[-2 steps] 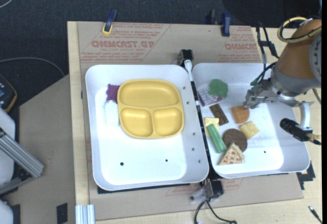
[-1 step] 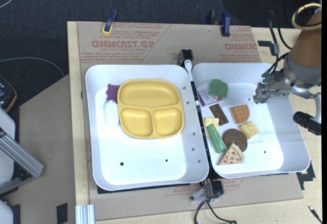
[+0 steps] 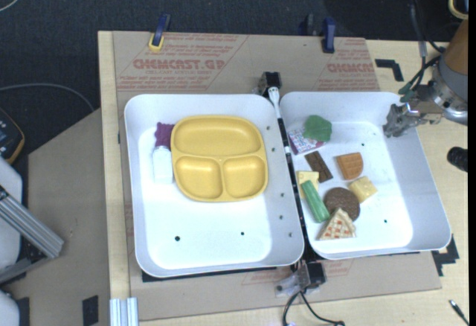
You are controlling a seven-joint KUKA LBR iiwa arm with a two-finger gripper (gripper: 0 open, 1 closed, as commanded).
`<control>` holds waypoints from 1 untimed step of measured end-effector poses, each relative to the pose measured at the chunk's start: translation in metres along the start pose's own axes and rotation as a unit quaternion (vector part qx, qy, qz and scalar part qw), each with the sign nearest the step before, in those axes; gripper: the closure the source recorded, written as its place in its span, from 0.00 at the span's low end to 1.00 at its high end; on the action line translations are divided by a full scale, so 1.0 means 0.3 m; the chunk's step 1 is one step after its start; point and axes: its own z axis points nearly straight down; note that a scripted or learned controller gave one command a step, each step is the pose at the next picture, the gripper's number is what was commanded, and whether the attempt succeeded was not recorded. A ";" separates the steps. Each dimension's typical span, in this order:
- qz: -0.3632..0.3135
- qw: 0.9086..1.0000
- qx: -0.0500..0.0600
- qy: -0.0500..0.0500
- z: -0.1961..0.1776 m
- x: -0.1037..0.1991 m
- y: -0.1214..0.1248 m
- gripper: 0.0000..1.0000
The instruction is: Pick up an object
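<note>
The right bin [image 3: 416,190] holds several toy food pieces: a green leafy piece [image 3: 318,127], a pink wrapper [image 3: 302,141], a dark brown bar [image 3: 318,165], an orange-brown piece [image 3: 349,165], a yellow cube [image 3: 363,188], a green stick [image 3: 313,199], a round brown cookie [image 3: 342,202] and a pizza wedge [image 3: 338,226]. My gripper [image 3: 396,123] hangs over the right bin's upper right rim, to the right of the food and apart from it. Nothing shows between its fingers.
The left bin [image 3: 149,228] holds a yellow sectioned tray [image 3: 219,157], with a purple piece [image 3: 163,134] and a white piece [image 3: 161,164] at its left side. Clamps [image 3: 157,37] [image 3: 327,33] stand on the bench's far edge. A divider [image 3: 282,161] runs between the bins.
</note>
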 end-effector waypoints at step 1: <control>0.000 1.000 0.002 0.001 -0.002 0.000 0.002 1.00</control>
